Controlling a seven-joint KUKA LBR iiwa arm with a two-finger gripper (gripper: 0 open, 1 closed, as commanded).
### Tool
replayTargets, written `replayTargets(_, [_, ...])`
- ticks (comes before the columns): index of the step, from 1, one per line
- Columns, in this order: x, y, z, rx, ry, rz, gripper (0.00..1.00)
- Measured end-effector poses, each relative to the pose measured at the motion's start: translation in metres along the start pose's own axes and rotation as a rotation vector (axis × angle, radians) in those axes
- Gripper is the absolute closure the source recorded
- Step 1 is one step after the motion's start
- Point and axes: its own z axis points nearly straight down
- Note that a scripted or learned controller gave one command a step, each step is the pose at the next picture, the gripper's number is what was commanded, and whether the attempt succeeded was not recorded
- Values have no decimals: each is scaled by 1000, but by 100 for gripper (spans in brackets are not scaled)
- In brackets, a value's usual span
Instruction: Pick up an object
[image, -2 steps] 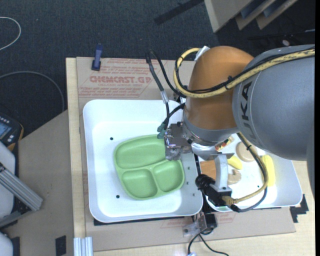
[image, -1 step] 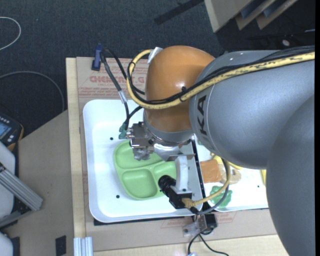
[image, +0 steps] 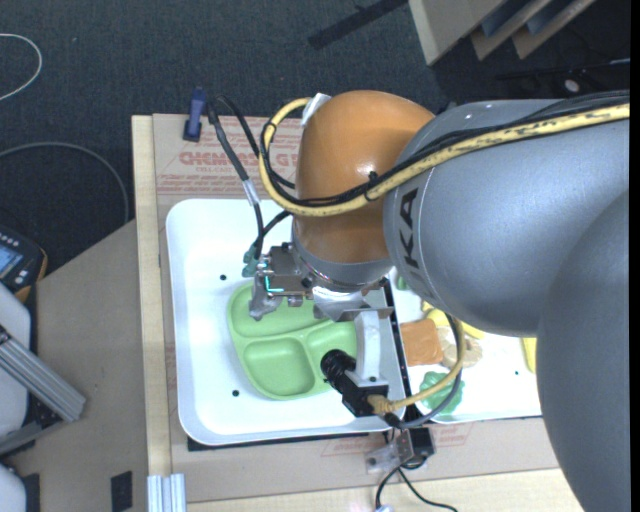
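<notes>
A light green divided tray (image: 278, 365) lies in the left white bin (image: 198, 300), near its middle. My gripper (image: 264, 296) reaches straight down onto the tray's far left part, with its tip at the tray's surface. The wrist, with its orange band (image: 350, 170), and the grey arm (image: 520, 210) hide the tray's far right side and much of both bins. The wrist body and cables block the tip itself.
In the right bin (image: 495, 398) a brown-orange object (image: 422, 345), a pale yellow piece (image: 466, 350) and a green and white item (image: 441, 392) peek out beneath the arm. A blue clip (image: 193, 115) sits on the cardboard at the far left corner.
</notes>
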Motion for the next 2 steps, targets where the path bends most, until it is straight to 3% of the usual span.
replayTargets(1, [-104,101,84,-1,-5,12,0])
replayTargets(2, [-96,63,153,-22,2,0,0])
